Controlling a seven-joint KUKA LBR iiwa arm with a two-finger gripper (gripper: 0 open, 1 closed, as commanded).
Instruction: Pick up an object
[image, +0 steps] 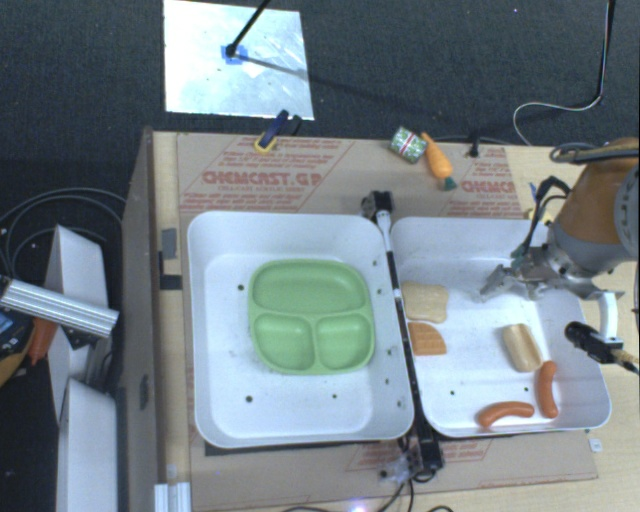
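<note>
My gripper (512, 279) hangs over the upper right part of the right bin (470, 245), at the end of the grey arm with the orange band. Nothing shows between it and the bin floor. A bread roll (520, 347) lies just below it. Further down lie two sausages, one upright (547, 388) and one flat (505, 411) near the front wall. At the bin's left side sit a pale bread slice (425, 300) and a browner toast slice (428, 340), well left of the gripper.
The left bin (215, 300) holds a green divided plate (310, 315). Behind the bins on the cardboard lie a toy carrot (437, 158), a small green can (407, 143) and a blue and yellow clamp (272, 132).
</note>
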